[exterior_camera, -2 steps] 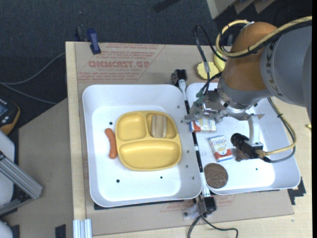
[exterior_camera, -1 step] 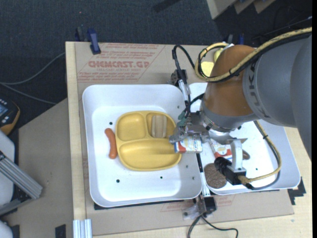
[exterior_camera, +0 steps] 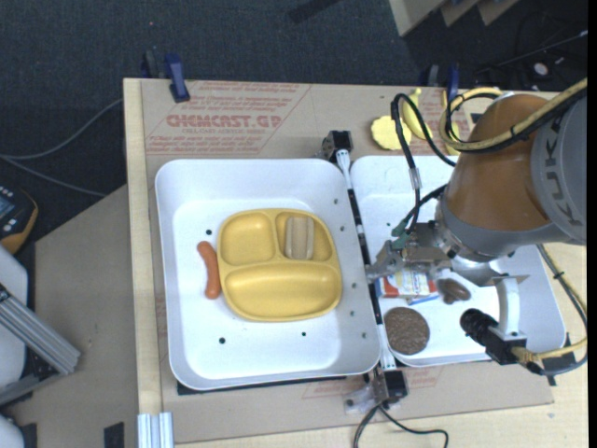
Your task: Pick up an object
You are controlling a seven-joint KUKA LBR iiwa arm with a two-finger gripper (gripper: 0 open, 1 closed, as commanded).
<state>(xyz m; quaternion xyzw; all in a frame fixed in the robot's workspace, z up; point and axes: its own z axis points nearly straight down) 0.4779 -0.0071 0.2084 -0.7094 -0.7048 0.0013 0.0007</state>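
My gripper (exterior_camera: 403, 261) hangs low in the right bin (exterior_camera: 373, 180), near its left wall. Directly beneath it lies a flat red and white packet (exterior_camera: 417, 286), partly hidden by the gripper. A round brown patty (exterior_camera: 407, 329) rests just in front of the packet. A small brown-grey lump (exterior_camera: 455, 292) sits to the packet's right. The grey and orange wrist (exterior_camera: 494, 180) covers the middle of this bin.
The left bin (exterior_camera: 187, 325) holds a yellow divided plate (exterior_camera: 278, 269) with a beige piece (exterior_camera: 298, 236) in its upper right compartment. An orange sausage (exterior_camera: 211, 269) lies left of the plate. A yellow object (exterior_camera: 384, 131) sits on the board behind the right bin.
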